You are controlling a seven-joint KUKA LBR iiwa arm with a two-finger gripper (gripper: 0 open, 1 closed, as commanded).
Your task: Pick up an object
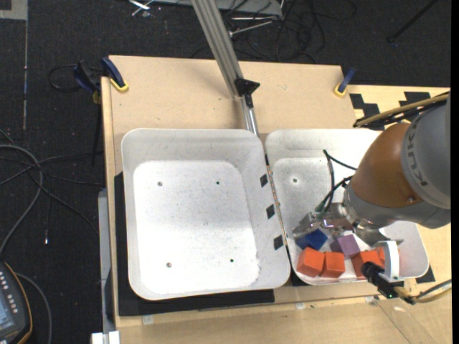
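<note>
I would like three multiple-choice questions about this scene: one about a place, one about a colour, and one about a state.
1. Where do the blocks lie?
A. left bin
B. right bin
C. bench outside the bins

2. What colour is the block beside the orange blocks, under the gripper?
A. blue
B. yellow
C. green

3. How does the arm stand?
A. over the left bin
B. off the bench
C. over the right bin

Answers:
1 B, the orange blocks lie at the near edge of the right bin.
2 A, the blue block lies just below the gripper.
3 C, the arm reaches over the right bin.
</note>
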